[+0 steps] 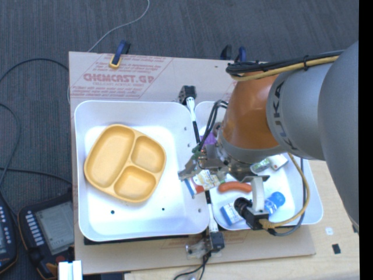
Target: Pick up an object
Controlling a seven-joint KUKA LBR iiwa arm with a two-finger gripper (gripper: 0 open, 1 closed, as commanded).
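Observation:
My gripper (201, 177) hangs below the orange wrist band, over the left edge of the right bin (312, 214). The arm's bulk hides the fingers. Just beneath and beside it lie small objects: an orange-red piece (235, 186), a white and orange packet (205, 181), a blue bottle (274, 201) and a small blue and white box (231, 215). A purple item (208, 139) peeks out at the arm's left side. A clear packet with green print (271, 164) lies under the arm's right side.
The left bin (87, 214) holds a yellow three-compartment plate (125, 162). A black cable loops across the right bin's front (280, 226). Clamps sit at the board's back edge (119, 51). A tablet (49, 223) lies on the floor at the left.

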